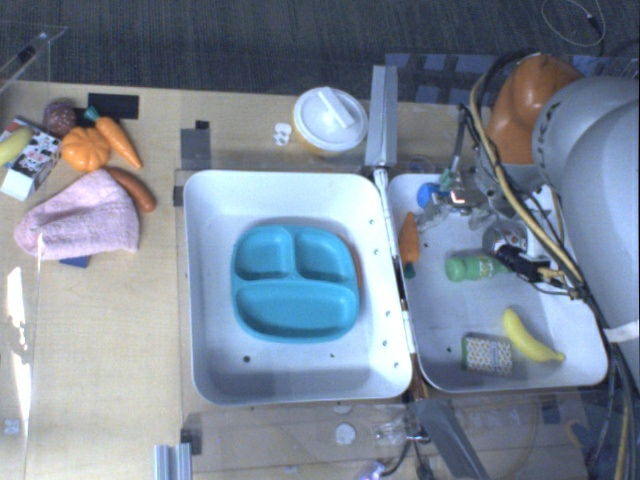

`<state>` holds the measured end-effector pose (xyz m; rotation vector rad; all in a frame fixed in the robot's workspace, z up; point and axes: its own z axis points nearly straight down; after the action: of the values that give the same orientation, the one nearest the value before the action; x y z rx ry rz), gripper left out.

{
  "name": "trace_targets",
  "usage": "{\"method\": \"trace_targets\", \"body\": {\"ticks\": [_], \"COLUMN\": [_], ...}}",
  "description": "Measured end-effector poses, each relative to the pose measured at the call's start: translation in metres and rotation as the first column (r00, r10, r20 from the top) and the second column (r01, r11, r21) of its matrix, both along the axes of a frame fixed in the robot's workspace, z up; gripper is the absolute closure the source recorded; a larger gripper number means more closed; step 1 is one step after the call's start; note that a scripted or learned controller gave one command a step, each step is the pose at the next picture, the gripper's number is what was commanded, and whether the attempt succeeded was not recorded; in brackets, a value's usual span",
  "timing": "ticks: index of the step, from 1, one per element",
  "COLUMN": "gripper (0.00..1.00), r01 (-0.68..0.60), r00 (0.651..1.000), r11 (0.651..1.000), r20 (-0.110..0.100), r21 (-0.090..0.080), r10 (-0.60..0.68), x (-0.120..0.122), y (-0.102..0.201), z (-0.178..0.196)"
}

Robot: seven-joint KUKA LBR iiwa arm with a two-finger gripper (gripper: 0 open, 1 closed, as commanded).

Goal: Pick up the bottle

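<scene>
Camera view, seen from above at a slant. Two white bins side by side on the wooden bench: left bin in the middle of the frame, right bin at centre right. Inside the left bin, a blue divided plate, lying flat near its centre.

Inside the right bin, the green bottle, lying on its side about the middle of the bin, long axis left to right in the frame. To its left, against the bin's left wall, a small orange object. Toward the lower right, a yellow banana, and just beside it on the left a small patterned block.

Reaching in from the right edge, the grey arm with cables along it. Gripper over the upper part of the right bin, just above the bottle in the frame, near it but with no clear contact. State of the gripper: cannot tell, too cluttered by cables and metal parts.

Above the bins at top centre, a round white lid. At upper left on the bench, a pink cloth, a small orange pumpkin and a carrot close together.
</scene>
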<state>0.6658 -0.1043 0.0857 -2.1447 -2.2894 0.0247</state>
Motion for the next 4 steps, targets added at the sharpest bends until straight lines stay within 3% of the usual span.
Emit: {"method": "trace_targets", "body": {"ticks": [1, 2, 3, 4], "gripper": [0.00, 0.00, 0.00, 1.00], "r01": [-0.071, -0.264, -0.424, -0.423], "r00": [0.997, 0.964, 0.905, 0.905], "r11": [0.997, 0.965, 0.906, 0.906], "r20": [0.001, 0.024, 0.027, 0.031], "r21": [0.000, 0.004, 0.000, -0.003], "r10": [0.071, 0.264, 0.424, 0.423], "x": [0.000, -0.072, -0.126, -0.123], "y": [0.004, -0.012, -0.041, -0.041], "z": [0.000, 0.003, 0.004, 0.013]}}
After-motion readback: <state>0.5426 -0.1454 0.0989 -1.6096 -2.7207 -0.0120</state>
